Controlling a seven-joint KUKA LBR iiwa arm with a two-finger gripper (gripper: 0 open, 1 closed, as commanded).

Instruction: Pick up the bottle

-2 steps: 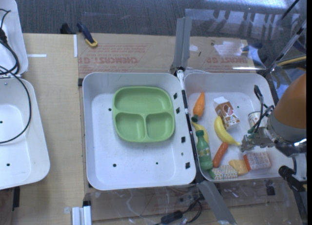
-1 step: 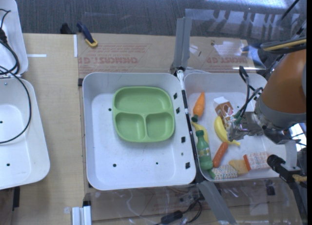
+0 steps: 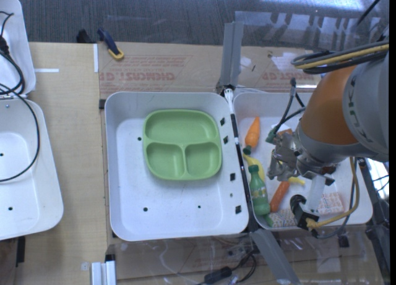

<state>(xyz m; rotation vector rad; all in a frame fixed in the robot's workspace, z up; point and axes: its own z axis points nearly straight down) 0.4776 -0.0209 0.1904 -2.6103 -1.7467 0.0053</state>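
Note:
The bottle [image 3: 259, 190] is green with a lighter label and lies along the left wall of the right bin [image 3: 365, 212], its neck pointing away from the camera. My gripper [image 3: 279, 165] hangs over the middle of that bin, just to the right of the bottle and slightly farther back, apart from it. The grey wrist with its orange band covers much of the bin's right half. Nothing shows between the gripper and the bottle except a yellow piece [image 3: 254, 167] and a small orange carrot [image 3: 279, 194].
A larger carrot [image 3: 252, 132] lies at the back left of the right bin. A pale patterned item [image 3: 330, 202] sits near its front right. The left bin [image 3: 124, 216] holds a green three-compartment tray [image 3: 182, 144]. A grey divider post [image 3: 231, 52] stands behind the bins.

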